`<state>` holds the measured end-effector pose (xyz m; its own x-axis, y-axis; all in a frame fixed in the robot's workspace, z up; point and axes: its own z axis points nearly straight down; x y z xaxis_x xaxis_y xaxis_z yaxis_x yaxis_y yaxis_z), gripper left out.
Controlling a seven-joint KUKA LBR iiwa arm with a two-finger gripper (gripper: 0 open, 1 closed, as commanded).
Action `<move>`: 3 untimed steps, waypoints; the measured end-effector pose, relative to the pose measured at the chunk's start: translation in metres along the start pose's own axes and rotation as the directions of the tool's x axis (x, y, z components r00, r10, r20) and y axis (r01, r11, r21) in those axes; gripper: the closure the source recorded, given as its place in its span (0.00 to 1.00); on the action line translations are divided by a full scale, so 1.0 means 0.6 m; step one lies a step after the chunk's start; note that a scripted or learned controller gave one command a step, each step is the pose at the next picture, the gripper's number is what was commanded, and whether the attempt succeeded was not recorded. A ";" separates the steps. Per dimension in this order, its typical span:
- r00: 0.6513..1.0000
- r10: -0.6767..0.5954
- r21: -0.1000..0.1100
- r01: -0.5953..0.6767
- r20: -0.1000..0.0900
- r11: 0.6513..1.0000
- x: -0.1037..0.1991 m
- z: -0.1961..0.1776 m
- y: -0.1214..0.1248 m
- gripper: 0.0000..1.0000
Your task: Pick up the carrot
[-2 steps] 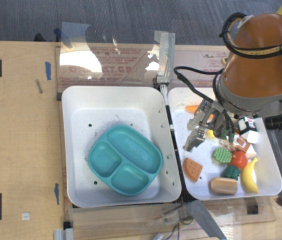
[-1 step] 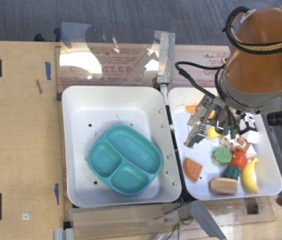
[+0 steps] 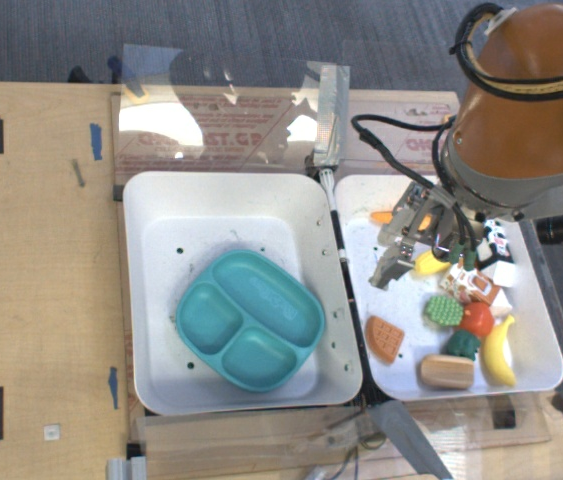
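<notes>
The carrot (image 3: 382, 216) shows as a small orange piece at the back left of the right bin (image 3: 546, 368); the rest of it is hidden under the gripper. My gripper (image 3: 379, 264) hangs low over that bin's left part, just in front of the carrot. Its two metal fingers (image 3: 393, 266) point down and left with a gap between them, and I see nothing held in that gap. The grey and orange arm (image 3: 526, 88) covers the bin's back right corner.
The right bin holds several toy foods: a yellow piece (image 3: 431, 263), a green one (image 3: 444, 311), a tomato (image 3: 477, 320), a banana (image 3: 499, 353), a bread loaf (image 3: 446, 371) and an orange waffle (image 3: 385, 338). A teal divided plate (image 3: 251, 318) lies in the left bin (image 3: 151, 208).
</notes>
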<state>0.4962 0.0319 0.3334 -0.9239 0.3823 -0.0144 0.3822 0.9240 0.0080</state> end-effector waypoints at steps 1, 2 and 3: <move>0.985 0.172 0.011 -0.171 -0.015 0.985 -0.024 0.087 0.101 1.00; 0.982 -0.189 0.003 0.189 -0.001 0.982 -0.052 -0.094 -0.002 1.00; 0.879 -0.477 -0.001 0.477 -0.014 0.879 0.027 0.065 -0.005 1.00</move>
<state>0.4804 0.0353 0.2944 -0.9944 -0.1052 -0.0020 -0.1052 0.9944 0.0008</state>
